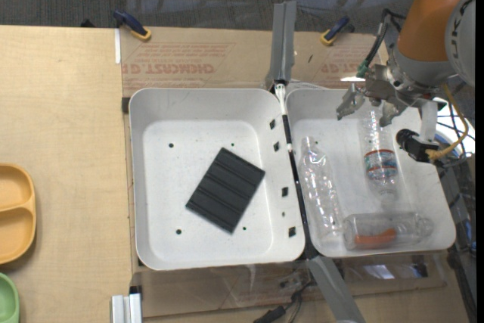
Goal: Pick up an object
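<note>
Gripper [368,107] spread wide above clear plastic bottle [379,153], ribbed black slab [225,189] in left bin [144,185]

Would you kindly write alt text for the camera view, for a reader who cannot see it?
The gripper hovers over the right bin above an upright clear plastic bottle; two more clear bottles lie there. The left bin holds a black ribbed slab.

One fixed camera looks down on my bench [60,125] at a slant, taking in both white bins [144,163]; I enter from three o'clock.
</note>
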